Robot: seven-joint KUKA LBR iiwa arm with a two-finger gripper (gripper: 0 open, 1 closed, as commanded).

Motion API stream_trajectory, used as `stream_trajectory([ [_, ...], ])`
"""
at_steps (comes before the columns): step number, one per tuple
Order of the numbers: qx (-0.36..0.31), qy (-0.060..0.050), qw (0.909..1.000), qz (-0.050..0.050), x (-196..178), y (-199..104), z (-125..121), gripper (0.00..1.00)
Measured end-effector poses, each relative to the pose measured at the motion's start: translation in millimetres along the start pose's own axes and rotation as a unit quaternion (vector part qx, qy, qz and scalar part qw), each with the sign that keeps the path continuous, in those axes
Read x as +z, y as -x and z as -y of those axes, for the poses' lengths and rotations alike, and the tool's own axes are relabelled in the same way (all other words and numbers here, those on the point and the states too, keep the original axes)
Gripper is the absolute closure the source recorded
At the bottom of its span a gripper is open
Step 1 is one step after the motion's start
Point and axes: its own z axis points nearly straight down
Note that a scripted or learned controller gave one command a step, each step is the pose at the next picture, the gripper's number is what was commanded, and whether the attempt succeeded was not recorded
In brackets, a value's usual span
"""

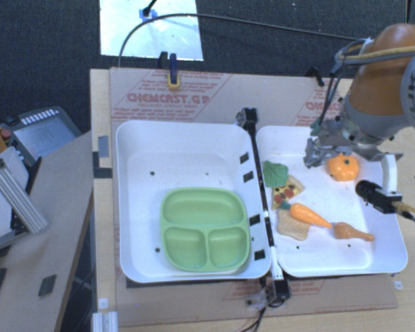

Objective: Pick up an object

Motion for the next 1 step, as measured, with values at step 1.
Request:
stream_trajectory([
  [1,0.0,0.001,1.0,0.0,-5.9,-49.4,4.5,1.0],
])
